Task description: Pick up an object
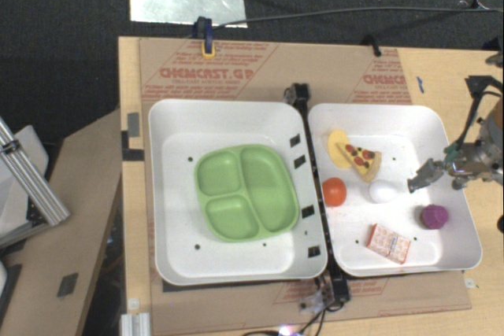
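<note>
Lying in the right-hand shallow white bin (409, 118) were five loose objects, any of which could serve for the pick. A round purple object (435, 216) sat near the bin's right wall, closest to the gripper (429, 175). A white egg-shaped object (383, 191) lay just left of the gripper's dark finger tip (416, 182), near it but not visibly touching. A small orange-red ball (335, 191) rested close to the divider side of the bin. A toy pizza slice with red toppings (365, 160) lay above the egg, overlapping a yellow banana-shaped piece (339, 147) at its left. A flat pink-and-white packet (389, 242) lay tilted near the bin's front wall.

The gripper reached in over the right wall, above the purple object and right of the egg. Nothing was seen between its fingers; whether they were spread or closed could not be told from this view.

The left-hand white bin (177, 130) held a light green plastic tray with three compartments (246, 191), set slightly askew at the bin's middle; its compartments held nothing visible.

Both bins sat side by side on a brown cardboard sheet with red lettering (209, 71), joined along a dark clipped seam (311, 185).
</note>
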